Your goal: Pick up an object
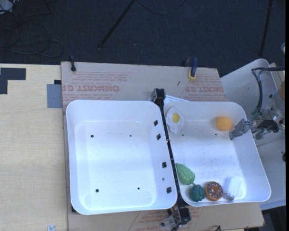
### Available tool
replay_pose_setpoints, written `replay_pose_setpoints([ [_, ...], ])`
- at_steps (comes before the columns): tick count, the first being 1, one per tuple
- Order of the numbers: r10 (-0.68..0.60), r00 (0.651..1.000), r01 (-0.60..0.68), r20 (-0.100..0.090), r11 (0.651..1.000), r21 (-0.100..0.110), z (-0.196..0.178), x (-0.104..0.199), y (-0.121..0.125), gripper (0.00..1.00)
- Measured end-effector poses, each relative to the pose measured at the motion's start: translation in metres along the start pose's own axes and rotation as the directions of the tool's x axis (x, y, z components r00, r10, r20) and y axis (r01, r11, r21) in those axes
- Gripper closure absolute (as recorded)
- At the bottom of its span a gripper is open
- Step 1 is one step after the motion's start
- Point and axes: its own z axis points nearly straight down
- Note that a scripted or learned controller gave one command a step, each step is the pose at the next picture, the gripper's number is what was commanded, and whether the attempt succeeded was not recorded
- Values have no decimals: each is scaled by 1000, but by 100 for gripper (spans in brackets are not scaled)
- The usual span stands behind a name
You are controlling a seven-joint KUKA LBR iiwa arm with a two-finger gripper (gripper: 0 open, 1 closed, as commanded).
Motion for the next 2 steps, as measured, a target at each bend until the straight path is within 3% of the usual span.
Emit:
replay_pose_setpoints([
  [1,-3,1000,3,-2,1000,-6,-119,27,-55,0],
  [2,-8,1000,8,-1,1000,-12,-252,78,-61,0],
])
